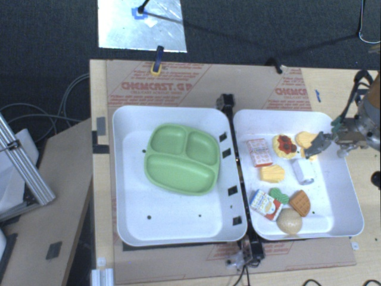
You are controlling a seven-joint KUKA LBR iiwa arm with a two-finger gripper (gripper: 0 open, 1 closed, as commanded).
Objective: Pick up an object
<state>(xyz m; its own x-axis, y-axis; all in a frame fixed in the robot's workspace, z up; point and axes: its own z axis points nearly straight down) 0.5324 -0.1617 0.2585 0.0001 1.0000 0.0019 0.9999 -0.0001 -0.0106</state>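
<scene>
Near right bin (351,219): bun (289,221), waffle (300,202), carton (264,203) loose for picking. Mid: cheese wedge (272,173), white tube (303,170). Left bin: green plate (182,158), likely drop spot. Far right: hand (322,142) above tube, grip state unclear, nothing visibly held.

Grey arm (369,121) at the scene's right edge

Metallic grey wrist parts, an orange patch above, thin dark cables looping alongside, and a dark gripper (318,145) at the tip.
</scene>
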